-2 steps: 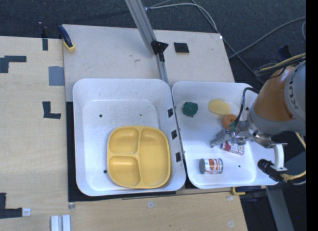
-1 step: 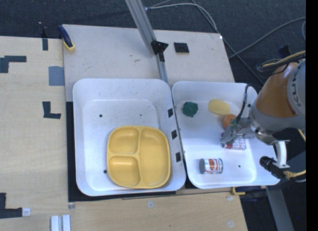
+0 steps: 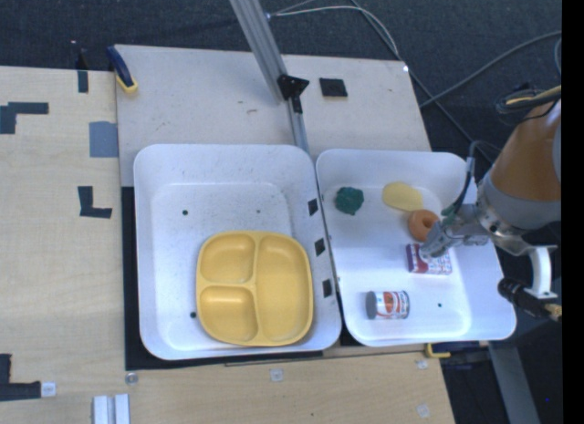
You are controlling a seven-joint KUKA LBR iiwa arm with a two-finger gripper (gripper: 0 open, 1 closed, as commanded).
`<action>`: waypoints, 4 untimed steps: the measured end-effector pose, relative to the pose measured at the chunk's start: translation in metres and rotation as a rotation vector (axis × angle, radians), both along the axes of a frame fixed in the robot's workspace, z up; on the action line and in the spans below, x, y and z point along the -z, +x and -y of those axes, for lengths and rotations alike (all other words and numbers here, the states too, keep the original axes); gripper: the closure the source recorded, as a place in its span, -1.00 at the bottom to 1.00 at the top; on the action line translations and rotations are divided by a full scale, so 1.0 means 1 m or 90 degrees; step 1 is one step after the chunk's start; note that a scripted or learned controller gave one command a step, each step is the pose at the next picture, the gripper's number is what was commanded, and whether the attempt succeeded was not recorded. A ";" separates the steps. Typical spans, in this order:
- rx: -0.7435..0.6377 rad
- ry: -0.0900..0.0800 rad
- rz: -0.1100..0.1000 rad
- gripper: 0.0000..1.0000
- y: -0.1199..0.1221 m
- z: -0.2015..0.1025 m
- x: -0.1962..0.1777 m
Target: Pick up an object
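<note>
The right bin (image 3: pixel 456 322) holds a dark green lump (image 3: pixel 349 200), a pale yellow lemon-like object (image 3: pixel 402 196), an orange round fruit (image 3: pixel 421 223), a small red and white packet (image 3: pixel 427 261) and a can lying on its side (image 3: pixel 388 304). My gripper (image 3: pixel 436 242) reaches in from the right and hangs low over the packet's upper edge, just right of the orange fruit. Nothing shows between its fingers.
The left bin (image 3: pixel 164 176) holds a yellow divided plate (image 3: pixel 255 287). A metal pole (image 3: pixel 260 30) rises behind the bins. A blue and yellow clamp (image 3: pixel 122 70) lies at the bench's back left. Cables run across the dark floor behind.
</note>
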State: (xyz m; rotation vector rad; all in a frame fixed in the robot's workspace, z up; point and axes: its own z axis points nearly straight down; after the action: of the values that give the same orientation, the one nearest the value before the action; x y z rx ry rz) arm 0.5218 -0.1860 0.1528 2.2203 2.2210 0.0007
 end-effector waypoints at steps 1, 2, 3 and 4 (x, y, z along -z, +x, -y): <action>-0.001 0.000 0.000 1.00 -0.003 -0.002 -0.042; -0.001 0.001 -0.001 1.00 -0.002 -0.003 -0.055; -0.003 0.001 -0.002 1.00 -0.011 -0.058 -0.063; -0.002 0.000 -0.002 1.00 -0.006 -0.113 -0.054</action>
State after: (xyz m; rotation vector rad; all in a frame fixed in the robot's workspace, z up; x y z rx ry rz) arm 0.5162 -0.0734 0.2071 2.2178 2.2263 -0.0018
